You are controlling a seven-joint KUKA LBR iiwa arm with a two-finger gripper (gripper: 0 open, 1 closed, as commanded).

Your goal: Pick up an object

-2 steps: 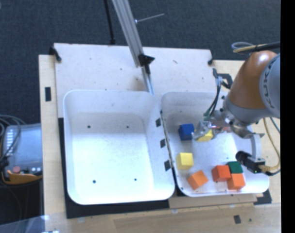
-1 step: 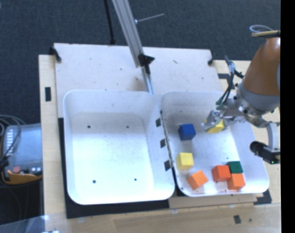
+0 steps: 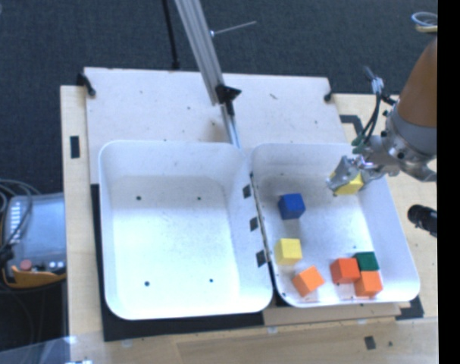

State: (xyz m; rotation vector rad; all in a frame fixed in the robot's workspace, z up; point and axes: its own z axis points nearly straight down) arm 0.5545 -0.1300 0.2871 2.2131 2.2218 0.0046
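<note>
One small yellow cube (image 3: 352,183) sits pinched in your gripper (image 3: 345,180), up over the right white plastic bin (image 3: 392,233).
Your fingers are clamped on it near the bin's far right wall; below lie a blue cube (image 3: 291,205), a second yellow cube (image 3: 289,249), three orange cubes (image 3: 308,280) and a green cube (image 3: 366,262).

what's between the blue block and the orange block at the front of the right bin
In the camera view, a yellow block lies between the blue block and the front orange block, on the right bin's floor.
</note>
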